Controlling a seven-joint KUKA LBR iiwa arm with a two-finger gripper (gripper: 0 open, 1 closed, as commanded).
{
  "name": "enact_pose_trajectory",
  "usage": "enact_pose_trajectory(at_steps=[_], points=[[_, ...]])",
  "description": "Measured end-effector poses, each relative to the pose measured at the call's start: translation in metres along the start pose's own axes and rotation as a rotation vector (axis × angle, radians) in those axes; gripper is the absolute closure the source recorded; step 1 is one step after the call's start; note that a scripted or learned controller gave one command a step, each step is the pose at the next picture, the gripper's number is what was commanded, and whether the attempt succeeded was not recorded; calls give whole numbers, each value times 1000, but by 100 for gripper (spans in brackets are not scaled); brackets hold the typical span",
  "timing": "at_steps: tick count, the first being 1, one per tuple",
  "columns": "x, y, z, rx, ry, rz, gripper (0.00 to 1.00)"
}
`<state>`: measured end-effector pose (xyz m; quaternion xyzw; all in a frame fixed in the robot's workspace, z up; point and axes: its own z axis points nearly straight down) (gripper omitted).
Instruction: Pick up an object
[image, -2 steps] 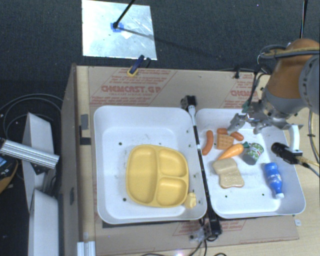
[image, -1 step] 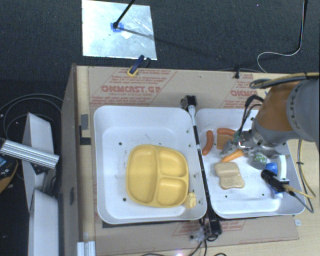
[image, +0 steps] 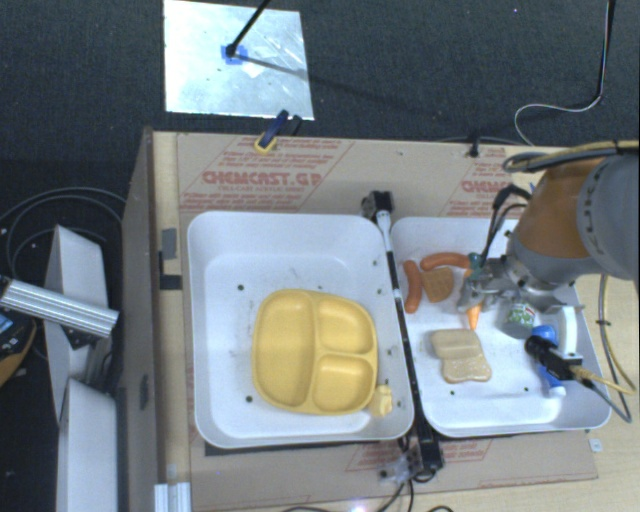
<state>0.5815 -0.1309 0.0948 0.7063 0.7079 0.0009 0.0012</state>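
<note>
Fingers of the metal two-finger gripper (image: 478, 296) point down into the right white plastic bin (image: 590, 405); whether they are apart or closed cannot be told at this size. Tips sit just above a small orange carrot-shaped piece (image: 474, 317), contact unclear. Beside it lies a brown round patty piece (image: 438, 286), with two orange-red sausage pieces (image: 411, 285) near the bin's left wall. Tan bread slices (image: 460, 355) lie nearer the front. Grey arm with orange band (image: 560, 225) reaches in from the right, wrist bent downward. Left white plastic bin (image: 215, 300) holds a yellow divided tray (image: 313, 350). Both bins rest on the counter (image: 300, 170).
</note>
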Motion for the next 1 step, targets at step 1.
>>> enact_pose_trajectory(at_steps=[1], points=[[75,11,-91,-1,1,-2,100]])
